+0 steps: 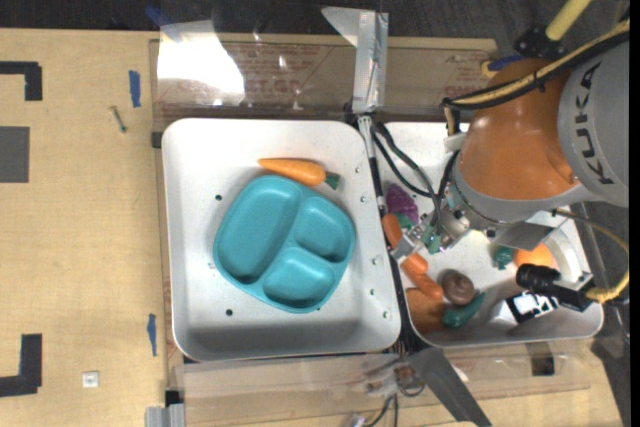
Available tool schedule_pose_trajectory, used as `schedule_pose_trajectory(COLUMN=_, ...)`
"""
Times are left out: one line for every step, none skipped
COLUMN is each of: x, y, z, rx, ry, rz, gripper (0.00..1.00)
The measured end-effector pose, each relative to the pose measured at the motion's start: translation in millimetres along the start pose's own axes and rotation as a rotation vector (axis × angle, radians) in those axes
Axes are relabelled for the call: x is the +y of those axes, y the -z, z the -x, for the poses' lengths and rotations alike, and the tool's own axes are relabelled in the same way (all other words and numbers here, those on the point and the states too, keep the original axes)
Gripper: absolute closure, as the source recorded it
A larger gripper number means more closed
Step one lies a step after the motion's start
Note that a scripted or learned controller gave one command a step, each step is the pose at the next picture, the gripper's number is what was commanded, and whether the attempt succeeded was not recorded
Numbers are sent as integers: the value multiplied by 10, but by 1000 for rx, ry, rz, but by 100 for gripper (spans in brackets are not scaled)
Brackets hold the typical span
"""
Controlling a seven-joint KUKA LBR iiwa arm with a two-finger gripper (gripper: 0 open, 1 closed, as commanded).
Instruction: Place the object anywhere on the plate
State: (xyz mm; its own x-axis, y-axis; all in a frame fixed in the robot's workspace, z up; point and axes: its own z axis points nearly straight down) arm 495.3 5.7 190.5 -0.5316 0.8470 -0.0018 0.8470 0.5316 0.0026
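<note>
Nearest: bare tan desk (70, 265) along its near edge, w/ both white bins set toward the far right part.

Right bin (500, 337), near-left corner: an orange lump (425, 303), a green piece (462, 316) touching it, and a brown round thing (458, 287) just behind both. A smaller orange bit (413, 265) sits further back along the left wall.

Gripper (432, 237) hangs low over this bin's left half, amid the clutter. Open or closed: can't tell, as the wrist hides it. Nothing seen held.

Behind it, a purple thing (402, 205) lies by the same wall.

Left bin (180, 315): teal divided plate (285, 240) approx. at centre, compartments bare.

Carrot (292, 171) lies at the plate's far edge, touching the rim. Whether it rests on the rim or just beside it, can't tell. Long axis runs roughly parallel to the bin's far edge. Green stalk end points toward the right wall, orange tip toward the left wall.

Farthest: the grey arm w/ orange band (515, 155) over the right bin's far side.
</note>
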Motion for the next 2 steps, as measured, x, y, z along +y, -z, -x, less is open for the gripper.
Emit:
schedule_pose_trajectory(x=323, y=-57, z=-214, rx=0, ry=61, rz=1, gripper=100)
schedule_pose_trajectory(x=934, y=-379, z=-541, rx=3, ry=12, rz=-2, gripper=100)
